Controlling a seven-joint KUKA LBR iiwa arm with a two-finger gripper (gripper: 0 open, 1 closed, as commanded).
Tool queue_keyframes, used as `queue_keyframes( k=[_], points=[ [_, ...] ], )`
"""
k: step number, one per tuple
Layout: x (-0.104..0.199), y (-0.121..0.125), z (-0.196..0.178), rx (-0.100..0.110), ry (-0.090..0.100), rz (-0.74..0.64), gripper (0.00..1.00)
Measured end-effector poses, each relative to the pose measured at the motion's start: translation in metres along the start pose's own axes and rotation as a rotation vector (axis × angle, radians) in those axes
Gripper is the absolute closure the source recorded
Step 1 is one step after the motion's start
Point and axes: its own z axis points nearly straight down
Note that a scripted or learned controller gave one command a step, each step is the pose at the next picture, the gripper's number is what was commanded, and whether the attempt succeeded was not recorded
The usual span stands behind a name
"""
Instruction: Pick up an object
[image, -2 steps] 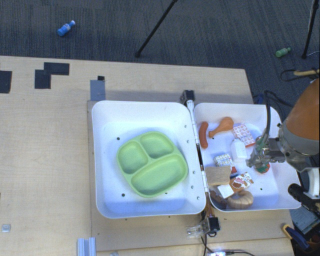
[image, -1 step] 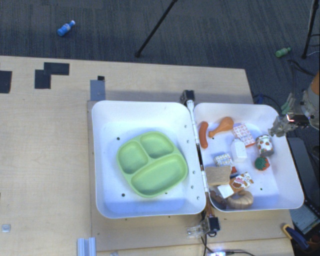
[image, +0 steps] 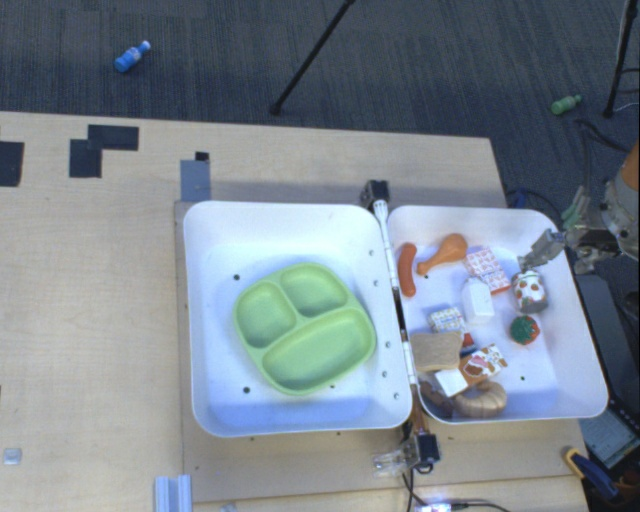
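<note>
A pale wooden desk carries a green divided plate in the left bin. The right bin's speckled ball sits just below-left of the end effector, whose opening I cannot tell.

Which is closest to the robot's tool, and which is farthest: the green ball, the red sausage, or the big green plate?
From the tool at the right bin's far right edge:
1. Green ball, right bin, just below the tool.
2. Red sausage, right bin's left side.
3. Green plate, left bin, farthest.
</note>
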Motion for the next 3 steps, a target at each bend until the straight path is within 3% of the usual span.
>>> queue_keyframes(
  k=[1, 2, 3],
  points=[
    [0.000, -0.085, 0.083, 0.003, 0.001, 0.002, 0.00],
    [0.071, -0.083, 0.092, 0.000, 0.002, 0.000, 0.00],
    [0.113, -0.047, 0.128, -0.013, -0.004, 0.003, 0.00]
  ],
)
